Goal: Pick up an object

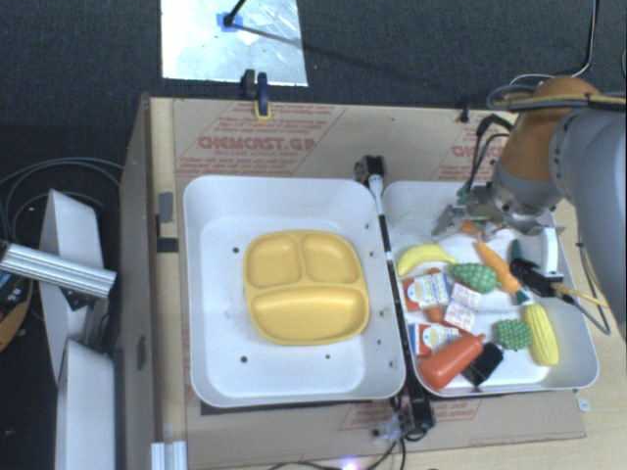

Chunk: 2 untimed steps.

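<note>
The claw (458, 219) hangs over the back of the right bin (416, 209) on the desk; whether it is spread or pressed together cannot be told. Just in front lie a banana (423, 257) and a carrot (500, 265), crowded by packets (431, 290), corn (542, 333) and a red bottle (451, 360) beside a black block (485, 362). The left bin (225, 360) carries a yellow plate (304, 287).

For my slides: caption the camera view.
Gripper over the cluttered right bin; yellow tray in the left bin.
</note>
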### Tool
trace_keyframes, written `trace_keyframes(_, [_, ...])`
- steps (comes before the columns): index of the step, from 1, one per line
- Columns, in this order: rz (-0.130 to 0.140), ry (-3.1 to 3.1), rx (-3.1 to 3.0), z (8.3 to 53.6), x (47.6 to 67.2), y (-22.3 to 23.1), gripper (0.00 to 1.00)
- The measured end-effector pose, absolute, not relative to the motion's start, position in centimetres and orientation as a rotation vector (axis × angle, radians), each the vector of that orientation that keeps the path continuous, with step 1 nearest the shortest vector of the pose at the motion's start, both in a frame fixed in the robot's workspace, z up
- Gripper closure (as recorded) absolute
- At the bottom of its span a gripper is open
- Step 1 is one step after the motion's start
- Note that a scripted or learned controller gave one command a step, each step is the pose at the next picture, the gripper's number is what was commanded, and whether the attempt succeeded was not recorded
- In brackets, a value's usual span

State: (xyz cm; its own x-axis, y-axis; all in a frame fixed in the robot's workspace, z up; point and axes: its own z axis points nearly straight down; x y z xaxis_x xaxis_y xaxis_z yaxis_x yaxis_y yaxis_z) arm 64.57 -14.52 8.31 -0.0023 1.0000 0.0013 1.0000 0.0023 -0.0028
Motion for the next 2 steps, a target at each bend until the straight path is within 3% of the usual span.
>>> trace_keyframes(1, [-0.003, -2.227, -2.222, 16.0, 61.8, -17.2, 0.00])
trace_keyframes(2, [-0.006, -2.236, -2.227, 9.0, 65.5, -18.5, 0.00])
